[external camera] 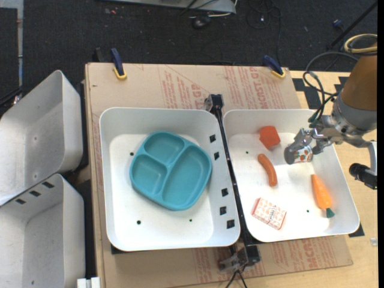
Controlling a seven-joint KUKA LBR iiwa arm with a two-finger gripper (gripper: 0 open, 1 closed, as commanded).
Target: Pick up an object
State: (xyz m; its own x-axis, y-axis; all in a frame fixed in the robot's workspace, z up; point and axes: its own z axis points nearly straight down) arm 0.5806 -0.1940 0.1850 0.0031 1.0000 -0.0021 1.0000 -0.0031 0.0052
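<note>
Cardboard-covered surface (180,86) with two white bins. Left bin (114,161): teal divided plate (171,170). Right bin (345,221): orange block (269,137), sausage (267,169), carrot (321,194), patterned packet (269,213). Claw (298,152) low inside right bin; grip state indeterminate.

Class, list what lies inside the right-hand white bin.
The right bin holds an orange block, a sausage, a carrot and a patterned card. The end effector hides the floor beneath it.
</note>
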